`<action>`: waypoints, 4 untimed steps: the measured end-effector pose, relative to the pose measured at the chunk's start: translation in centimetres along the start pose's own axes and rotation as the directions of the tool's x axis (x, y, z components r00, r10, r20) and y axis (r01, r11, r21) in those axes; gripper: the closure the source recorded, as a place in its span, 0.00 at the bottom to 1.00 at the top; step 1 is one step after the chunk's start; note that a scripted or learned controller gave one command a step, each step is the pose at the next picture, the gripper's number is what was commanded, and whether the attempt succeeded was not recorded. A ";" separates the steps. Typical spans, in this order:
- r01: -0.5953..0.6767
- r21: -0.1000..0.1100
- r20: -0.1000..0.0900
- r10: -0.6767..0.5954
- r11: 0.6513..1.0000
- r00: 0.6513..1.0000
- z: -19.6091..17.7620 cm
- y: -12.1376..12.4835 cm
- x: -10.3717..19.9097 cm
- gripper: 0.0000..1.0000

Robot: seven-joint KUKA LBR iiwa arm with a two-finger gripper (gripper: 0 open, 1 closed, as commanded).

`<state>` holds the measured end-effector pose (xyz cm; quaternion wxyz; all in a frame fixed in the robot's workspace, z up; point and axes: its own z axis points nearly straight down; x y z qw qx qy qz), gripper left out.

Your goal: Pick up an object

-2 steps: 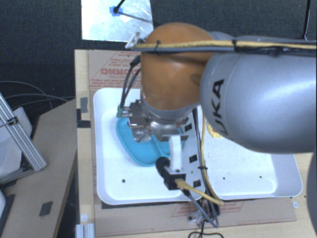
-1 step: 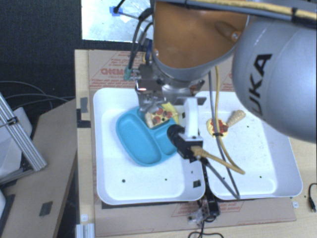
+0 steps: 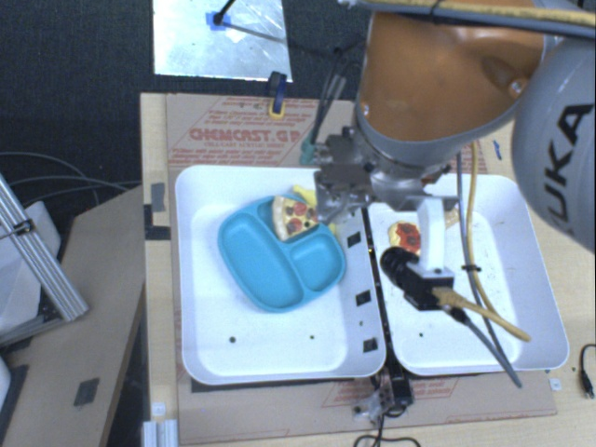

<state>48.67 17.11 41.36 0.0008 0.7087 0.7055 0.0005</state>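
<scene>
A blue divided plate (image 3: pixel 277 261) lies in the left bin (image 3: pixel 209 329). A toy pizza slice (image 3: pixel 293 217) rests on the plate's far rim, with a yellow piece (image 3: pixel 304 195) just behind it. My gripper (image 3: pixel 333 203) hangs low over the bins' shared wall, right beside the pizza slice. A second red and yellow food piece (image 3: pixel 405 235) lies in the right bin (image 3: pixel 531 315), partly hidden by the arm.
The large grey and orange arm (image 3: pixel 447 73) covers the far part of the right bin. A cardboard sheet (image 3: pixel 233 128) lies under both bins. A shiny plate (image 3: pixel 223 26) sits on the dark floor behind.
</scene>
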 end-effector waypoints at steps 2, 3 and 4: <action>0.008 -0.005 -0.003 -0.008 1.000 1.000 -3.1 0.0 -0.8 1.00; 0.011 -0.003 -0.003 -0.011 1.000 1.000 -5.6 0.0 1.9 1.00; 0.012 0.003 -0.001 -0.012 1.000 1.000 -2.5 2.5 6.6 1.00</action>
